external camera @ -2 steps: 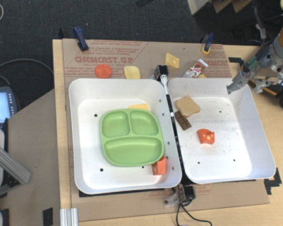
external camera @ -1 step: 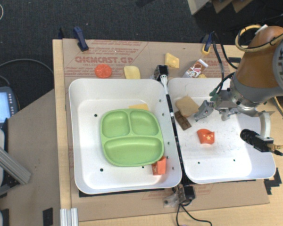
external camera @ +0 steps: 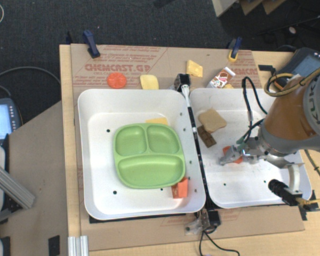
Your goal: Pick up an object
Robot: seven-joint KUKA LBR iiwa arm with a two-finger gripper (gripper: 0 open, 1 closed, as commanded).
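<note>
My gripper (external camera: pixel 230 155) reaches in from the right and hangs low over the middle of the right bin (external camera: pixel 256 193). A small red object (external camera: pixel 237 161) shows right at its tip; whether it is gripped is hidden. A tan toast-like slab (external camera: pixel 212 120) and a dark brown piece (external camera: pixel 206 136) lie just left of and behind the gripper. In the left bin (external camera: pixel 93 143) sits a green divided plate (external camera: pixel 148 156), with an orange block (external camera: pixel 181 189) at its front right corner and a pale yellow piece (external camera: pixel 157 121) behind it.
On the cardboard behind the bins lie a red-orange disc (external camera: pixel 116 80), a yellow lump (external camera: pixel 149 82), a yellow wedge (external camera: pixel 194 68) and a red-and-white packet (external camera: pixel 221 79). Blue clamps (external camera: pixel 90 43) hold the board's back edge. A black cable (external camera: pixel 248 97) loops over the right bin.
</note>
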